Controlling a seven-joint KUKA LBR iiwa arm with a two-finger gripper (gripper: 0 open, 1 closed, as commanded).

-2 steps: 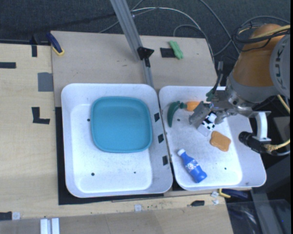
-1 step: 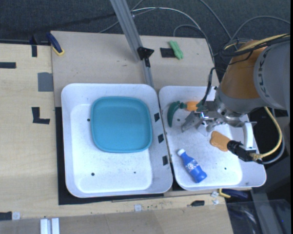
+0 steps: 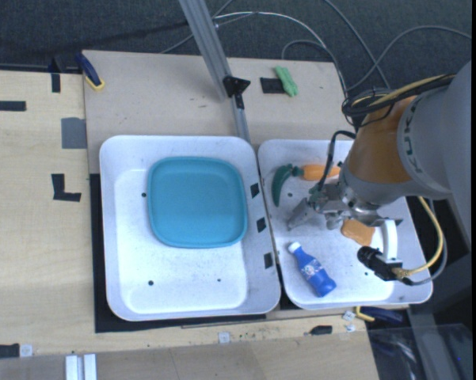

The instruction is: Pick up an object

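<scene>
one blue bottle with a white cap, its label unreadable, lies in the right bin below the gripper, and one teal plate sits in the left bin.

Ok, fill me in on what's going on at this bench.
The arm has reached into the right bin, with its gripper low among the things there. A blue bottle lies near the bin's front, a dark green piece sits near the back left corner, and orange objects show beside the wrist. Nothing can be seen between the fingers, so no pick is confirmed. The left bin holds a teal plate, untouched.
</scene>
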